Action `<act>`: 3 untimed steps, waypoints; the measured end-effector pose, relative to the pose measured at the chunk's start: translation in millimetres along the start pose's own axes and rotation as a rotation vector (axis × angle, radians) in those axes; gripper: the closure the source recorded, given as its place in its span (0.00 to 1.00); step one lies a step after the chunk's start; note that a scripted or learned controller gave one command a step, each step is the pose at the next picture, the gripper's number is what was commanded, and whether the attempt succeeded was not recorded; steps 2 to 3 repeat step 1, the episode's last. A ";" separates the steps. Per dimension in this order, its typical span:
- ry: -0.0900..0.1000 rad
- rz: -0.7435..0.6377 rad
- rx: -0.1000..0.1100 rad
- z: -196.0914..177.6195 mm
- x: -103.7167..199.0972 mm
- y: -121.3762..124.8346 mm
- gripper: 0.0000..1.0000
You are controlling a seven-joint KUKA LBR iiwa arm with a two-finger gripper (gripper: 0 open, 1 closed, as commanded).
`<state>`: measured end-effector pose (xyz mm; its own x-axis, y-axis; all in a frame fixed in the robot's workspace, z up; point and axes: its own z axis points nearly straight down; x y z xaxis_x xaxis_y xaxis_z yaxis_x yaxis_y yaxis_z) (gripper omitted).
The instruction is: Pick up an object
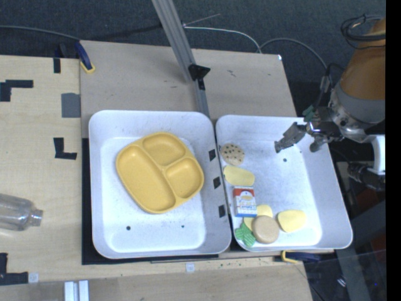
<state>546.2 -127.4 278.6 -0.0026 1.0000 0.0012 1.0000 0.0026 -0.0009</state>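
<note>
The right bin (326, 187) holds several small food toys along its left and front sides. Among them are a speckled cookie (232, 150), a yellow wedge (239, 175), a red and white carton (245, 200), a tan round piece (266, 229), a green piece (244, 235) and a yellow lemon shape (292, 219). My gripper (299, 144) hangs over the bin's upper right part, open, with nothing between its fingers. It is well to the right of the cookie and apart from every toy.
The left bin (100, 224) holds a yellow divided plate (160, 170). A metal pole (177, 33) slants down to the bins' shared rear corner. On the bench at far left lies a clear plastic bottle (17, 211). The arm's orange band (366, 74) is at the right edge.
</note>
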 end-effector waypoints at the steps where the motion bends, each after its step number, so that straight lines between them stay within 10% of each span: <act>1: -0.002 0.005 0.008 103.9 -57.0 19.5 0.00; 3: -0.002 0.005 0.008 103.9 -57.0 19.5 0.00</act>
